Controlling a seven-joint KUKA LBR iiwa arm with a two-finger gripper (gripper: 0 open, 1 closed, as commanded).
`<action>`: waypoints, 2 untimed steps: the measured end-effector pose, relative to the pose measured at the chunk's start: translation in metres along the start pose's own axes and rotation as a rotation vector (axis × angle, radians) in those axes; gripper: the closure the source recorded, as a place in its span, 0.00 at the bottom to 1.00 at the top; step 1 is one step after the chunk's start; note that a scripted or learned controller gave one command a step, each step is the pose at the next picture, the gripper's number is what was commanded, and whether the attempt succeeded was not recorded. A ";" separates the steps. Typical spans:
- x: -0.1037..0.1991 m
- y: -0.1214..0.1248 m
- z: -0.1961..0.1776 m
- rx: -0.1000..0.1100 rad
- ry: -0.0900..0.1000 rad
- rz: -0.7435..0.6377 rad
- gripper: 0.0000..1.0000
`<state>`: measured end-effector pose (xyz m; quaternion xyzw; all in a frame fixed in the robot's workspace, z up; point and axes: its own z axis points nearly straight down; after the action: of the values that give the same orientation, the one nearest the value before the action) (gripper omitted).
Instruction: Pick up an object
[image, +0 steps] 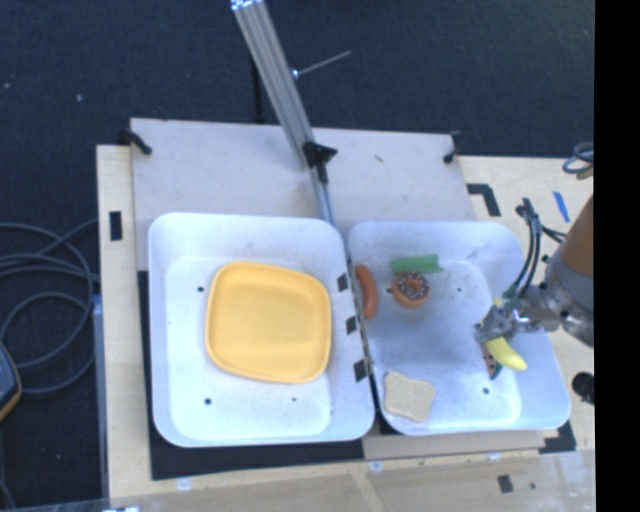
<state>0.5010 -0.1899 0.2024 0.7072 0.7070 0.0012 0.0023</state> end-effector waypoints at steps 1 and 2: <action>-0.001 0.001 -0.042 0.000 0.000 0.000 1.00; 0.053 -0.003 -0.035 0.004 0.002 -0.004 1.00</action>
<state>0.4974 -0.1374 0.2377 0.7059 0.7083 0.0004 0.0001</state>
